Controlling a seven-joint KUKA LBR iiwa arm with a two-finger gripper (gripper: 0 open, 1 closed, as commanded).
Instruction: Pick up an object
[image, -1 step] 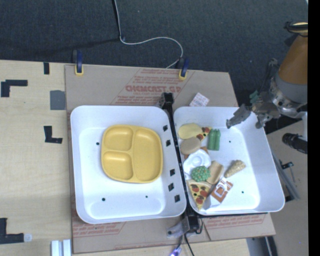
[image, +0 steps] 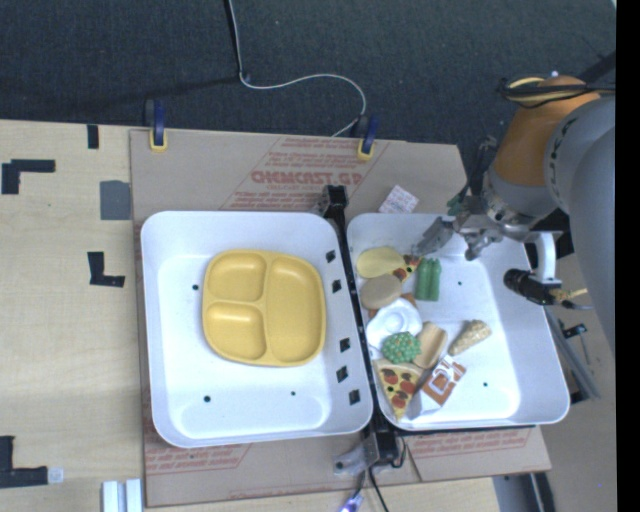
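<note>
- On the left side of the table I see the left bin (image: 160, 300), and the yellow divided plate (image: 265, 305) lies in its middle, well apart from everything else.
- The right bin (image: 520, 385) touches it along the shared edge, and the things I could pick crowd its left half: a yellow piece (image: 378, 262) and a tan round piece (image: 380, 291) near the far left corner, a green bottle (image: 428, 279) just beside them, then a white piece (image: 392, 322), a green bumpy item (image: 401, 347), a pizza slice (image: 399, 383) and a red-and-white packet (image: 444, 378) toward the near edge, with a cone-shaped piece (image: 468, 336) nearer the bin's middle.
- The gripper (image: 445, 235) hangs over the far edge of the right bin, close to the green bottle and the yellow piece. Whether the fingers are spread or pressed together I cannot tell from this angle, and I see nothing between them.
- By my reading the pick is not yet made: every object lies in the bin. Left to do: settle on a target, descend, close, lift.
</note>
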